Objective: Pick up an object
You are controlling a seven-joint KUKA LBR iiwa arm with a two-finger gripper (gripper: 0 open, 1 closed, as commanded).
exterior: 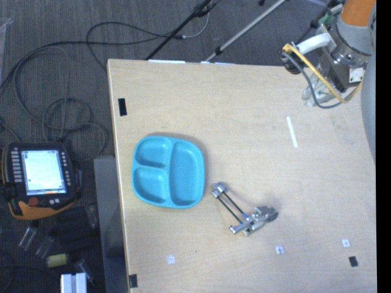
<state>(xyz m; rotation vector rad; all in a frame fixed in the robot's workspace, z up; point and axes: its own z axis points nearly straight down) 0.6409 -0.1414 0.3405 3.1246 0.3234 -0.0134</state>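
Observation:
A blue plate [169,171] with three compartments lies on the left half of the wooden table [244,102]. A metal hinged tool [243,212] with two thin rods lies just right of the plate and below it. The gripper [314,72] hangs at the table's far right corner, well away from both, with a yellow cable and a grey wire loop across it. Nothing shows in its grasp.
A thin white strip [292,132] lies on the table below the gripper. Small black and white markers dot the table's edges. Off the table to the left, a teach pendant [41,174] and cables lie on the dark floor.

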